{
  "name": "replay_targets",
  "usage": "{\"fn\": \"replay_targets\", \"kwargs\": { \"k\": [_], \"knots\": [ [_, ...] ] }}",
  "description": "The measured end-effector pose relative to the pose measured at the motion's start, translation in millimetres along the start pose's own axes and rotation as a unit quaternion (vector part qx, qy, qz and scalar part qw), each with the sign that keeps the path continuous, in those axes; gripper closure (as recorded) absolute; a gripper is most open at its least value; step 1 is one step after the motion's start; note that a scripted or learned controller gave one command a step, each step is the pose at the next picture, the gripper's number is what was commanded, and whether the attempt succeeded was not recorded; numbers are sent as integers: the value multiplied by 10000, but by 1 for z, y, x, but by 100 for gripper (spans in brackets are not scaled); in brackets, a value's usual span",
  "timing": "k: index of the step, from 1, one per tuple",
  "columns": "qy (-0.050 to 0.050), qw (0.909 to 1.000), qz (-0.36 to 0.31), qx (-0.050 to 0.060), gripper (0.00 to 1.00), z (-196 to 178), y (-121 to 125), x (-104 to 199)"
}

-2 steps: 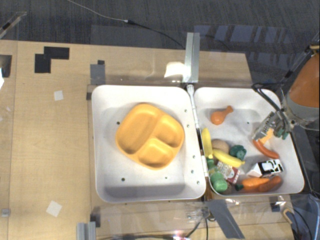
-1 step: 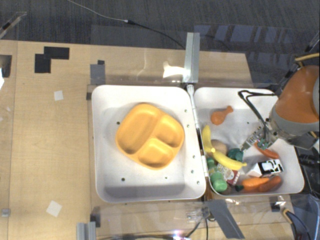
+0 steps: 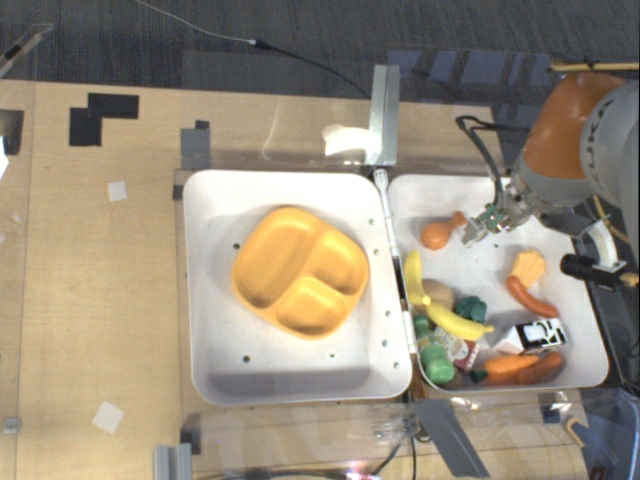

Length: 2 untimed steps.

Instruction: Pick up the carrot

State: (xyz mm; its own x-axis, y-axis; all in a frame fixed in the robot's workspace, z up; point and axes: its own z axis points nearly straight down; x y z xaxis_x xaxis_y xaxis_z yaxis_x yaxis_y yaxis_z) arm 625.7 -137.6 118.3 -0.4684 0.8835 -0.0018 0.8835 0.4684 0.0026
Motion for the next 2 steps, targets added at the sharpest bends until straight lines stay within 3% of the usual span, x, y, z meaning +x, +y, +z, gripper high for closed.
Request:
{"fn": "replay_targets", "kwargs": {
  "k": [1,2],
  "knots": [
    [-11,9996,284,7,100,-3,-48,-55],
    [12,9812,1932,11,100,-15,-65,17]
  ]
}}
